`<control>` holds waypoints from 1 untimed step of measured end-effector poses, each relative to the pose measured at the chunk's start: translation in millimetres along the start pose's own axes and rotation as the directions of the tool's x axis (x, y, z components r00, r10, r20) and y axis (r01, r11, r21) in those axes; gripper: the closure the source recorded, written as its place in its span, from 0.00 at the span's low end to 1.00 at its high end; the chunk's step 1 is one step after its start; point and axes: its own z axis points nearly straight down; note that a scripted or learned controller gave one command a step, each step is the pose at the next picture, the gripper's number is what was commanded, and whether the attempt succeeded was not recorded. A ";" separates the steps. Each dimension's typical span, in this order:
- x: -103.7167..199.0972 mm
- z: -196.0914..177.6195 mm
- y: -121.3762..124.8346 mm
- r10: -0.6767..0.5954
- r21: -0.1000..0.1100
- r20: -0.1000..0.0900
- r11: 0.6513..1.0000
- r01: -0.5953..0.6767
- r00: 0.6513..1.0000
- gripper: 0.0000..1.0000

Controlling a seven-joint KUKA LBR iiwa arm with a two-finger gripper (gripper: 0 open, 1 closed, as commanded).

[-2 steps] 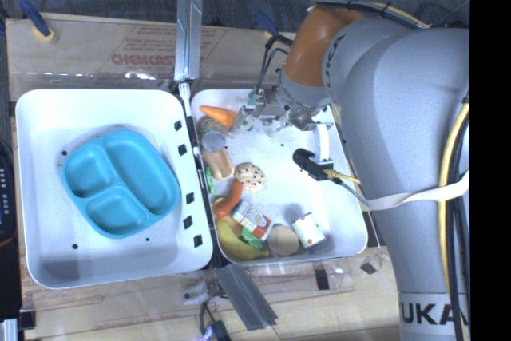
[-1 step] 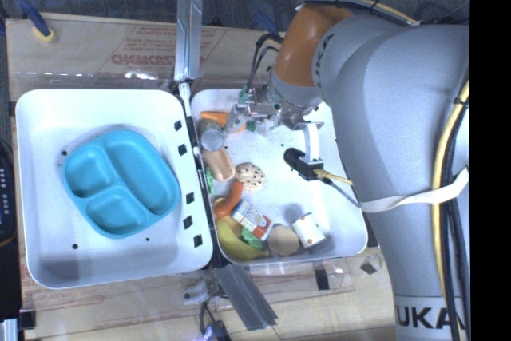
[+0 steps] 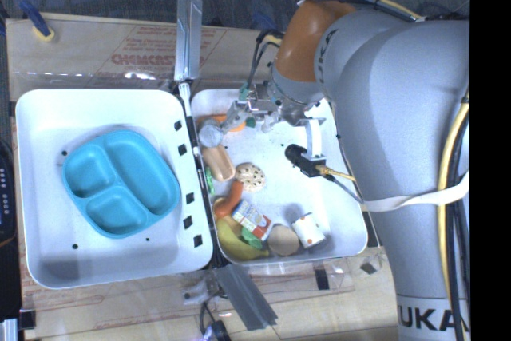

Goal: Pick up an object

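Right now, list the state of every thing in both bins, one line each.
Blue three-compartment plastic tray: flat in the left white bin, nothing in it.
Right white bin: holds a loose pile of small items.
Speckled round cookie: lying apart near the middle.
Yellow banana: partly buried at the near edge.
White cylindrical cup: tipped on its side.
Claw: low over the far end.

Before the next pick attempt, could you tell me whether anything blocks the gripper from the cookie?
Nothing visible does. The gripper sits at the right bin's far end; bare white floor separates it from the cookie.

Two white bins [image 3: 32, 172]; one blue divided tray [image 3: 120, 181]; one cookie [image 3: 250, 176]; one banana [image 3: 235, 242].
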 end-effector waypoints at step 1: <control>0.4 -10.0 0.3 -0.003 0.001 -0.001 1.000 0.003 1.000 1.00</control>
